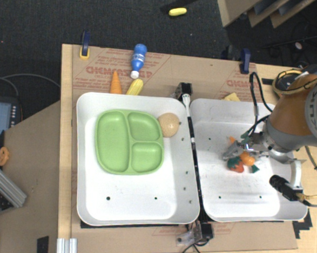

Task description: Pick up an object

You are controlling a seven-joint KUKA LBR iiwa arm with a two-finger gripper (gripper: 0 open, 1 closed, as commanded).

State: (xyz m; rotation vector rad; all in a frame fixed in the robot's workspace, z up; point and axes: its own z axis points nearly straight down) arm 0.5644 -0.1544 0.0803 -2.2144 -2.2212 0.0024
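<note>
Spanning a cardboard-topped bench (65, 144): two white bins (131, 202), dark carpet (58, 13) beyond.

— What does the arm (305, 114) look like?

— Rounded grey casing, with a broad orange band (289, 108) around it above the wrist.

— Any cables?

— A black cable (256, 95) loops along its near side, and thinner wires trail toward the gripper (242, 151).

— And the gripper itself?

— Pale metal, small beside the bulky wrist. A black cylindrical piece (284, 187) sticks out below the wrist, next to a light grey bracket (296, 173).
</note>
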